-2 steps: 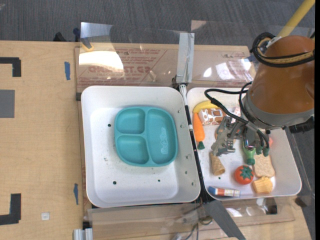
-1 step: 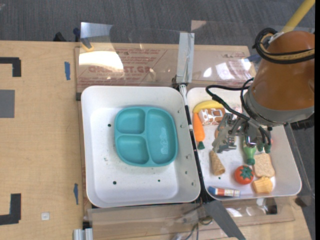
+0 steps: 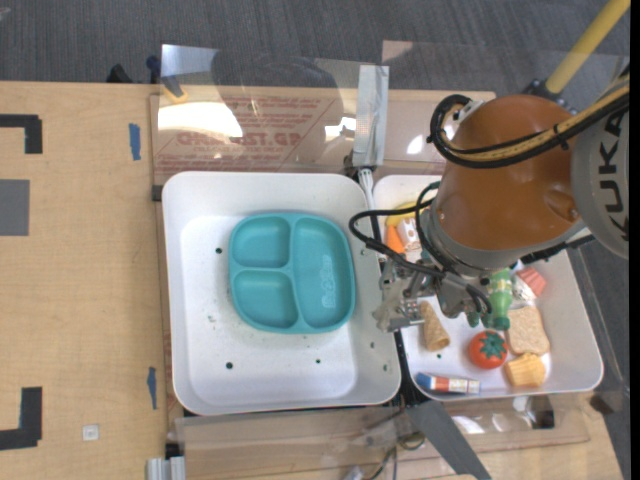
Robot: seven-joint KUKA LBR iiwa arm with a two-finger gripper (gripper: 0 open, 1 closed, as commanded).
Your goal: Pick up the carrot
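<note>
Camera view, looking down at a slant, gives us two shallow white plastic bins side by side on the tan wooden counter [image 3: 80, 268]. We note the left white bin [image 3: 195, 298] holding a teal three-compartment plastic plate [image 3: 293, 272], which lies flat near the bin's middle. The right white bin [image 3: 585, 353] carries a cluster of toy food items, and the grey arm with its orange band [image 3: 505, 173] reaches over it from the right, covering much of its far half.

The metal two-finger hand [image 3: 405, 303] sits low at the left side of the right bin, close to the wall shared by the two bins. Whether it is wide or narrow we cannot tell, as wrist hardware and cables obscure it. We see nothing clearly gripped.

The small orange carrot [image 3: 405, 236] lies at the far left of the right bin, just beyond the hand and partly hidden by the arm.

Nearer the front we record a tan bread-like piece [image 3: 434, 326], a red tomato [image 3: 487, 349], a yellow cheese-like block [image 3: 527, 370] and a small white tube [image 3: 448, 382].
</note>
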